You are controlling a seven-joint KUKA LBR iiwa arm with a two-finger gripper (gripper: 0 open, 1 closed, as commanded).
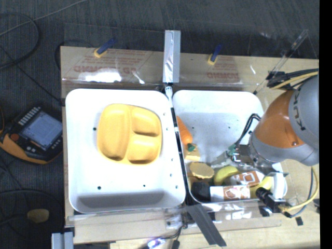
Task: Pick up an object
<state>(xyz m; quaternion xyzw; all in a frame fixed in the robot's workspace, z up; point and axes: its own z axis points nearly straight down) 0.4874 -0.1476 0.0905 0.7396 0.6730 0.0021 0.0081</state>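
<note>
Arm (pixel 288 126) low over right bin (pixel 218 105), reaching into the pile.
Left bin (pixel 78 191) holds yellow tray (pixel 128 133); banana (pixel 224 174), bottle (pixel 228 192), cookie (pixel 201 170) bottom-right; end effector (pixel 239 155) state: can't tell. Next: settle on one item.

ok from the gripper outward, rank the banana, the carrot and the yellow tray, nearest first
Measured from the gripper in the right bin:
1. Banana, just below and left of it in the pile at that bin's near edge.
2. Carrot, farther left, along that bin's left wall.
3. Yellow tray, farthest, in the middle of the left bin.
</note>
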